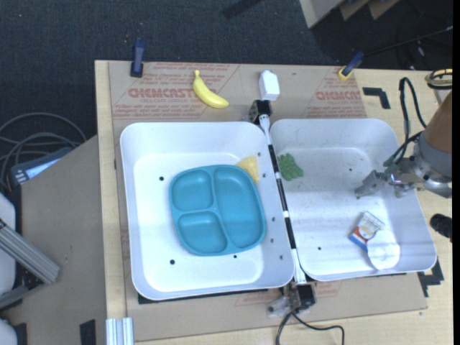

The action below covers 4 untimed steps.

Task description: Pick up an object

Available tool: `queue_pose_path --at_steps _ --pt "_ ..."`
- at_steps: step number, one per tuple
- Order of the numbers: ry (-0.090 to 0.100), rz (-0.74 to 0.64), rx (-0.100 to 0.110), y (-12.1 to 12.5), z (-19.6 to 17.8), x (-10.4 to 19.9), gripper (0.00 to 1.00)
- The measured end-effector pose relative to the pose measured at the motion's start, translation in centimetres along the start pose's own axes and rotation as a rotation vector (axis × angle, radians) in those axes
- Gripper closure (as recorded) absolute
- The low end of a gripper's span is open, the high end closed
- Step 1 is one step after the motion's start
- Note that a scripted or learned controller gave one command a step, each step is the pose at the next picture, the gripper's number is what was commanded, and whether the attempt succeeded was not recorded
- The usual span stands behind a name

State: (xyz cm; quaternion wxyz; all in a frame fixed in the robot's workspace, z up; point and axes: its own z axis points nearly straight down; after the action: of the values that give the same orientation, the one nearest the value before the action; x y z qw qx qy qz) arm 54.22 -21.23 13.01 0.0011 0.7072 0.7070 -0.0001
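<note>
My gripper [382,184] hovers over the right side of the right bin [323,139], reaching in from the right. It looks open, with nothing between its fingers. Just below it lies a small white, blue and red packet [365,230], and a white round piece [383,254] sits by the bin's front right corner. A green leafy toy [290,167] rests at the right bin's left wall. In the left bin [144,157] there is a blue divided plate [215,209] with a yellow piece [249,166] at its far right edge.
A yellow banana [208,92] lies on the cardboard bench behind the left bin. A white block [269,85] sits behind the divider between the bins. Black cables [410,113] run beside the right bin's far right corner.
</note>
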Motion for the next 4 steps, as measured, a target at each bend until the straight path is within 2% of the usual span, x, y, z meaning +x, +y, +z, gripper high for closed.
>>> queue_pose_path --at_steps 1,2,3,4 --pt "0.001 -0.002 -0.001 6.5 -3.5 0.6 0.0" --pt "0.0 -0.002 -0.001 10.3 -1.8 -1.1 0.0" --pt "0.002 0.0 0.002 4.1 -4.2 -1.2 0.0" --pt "0.002 0.0 0.003 -3.8 -1.1 0.7 0.0"
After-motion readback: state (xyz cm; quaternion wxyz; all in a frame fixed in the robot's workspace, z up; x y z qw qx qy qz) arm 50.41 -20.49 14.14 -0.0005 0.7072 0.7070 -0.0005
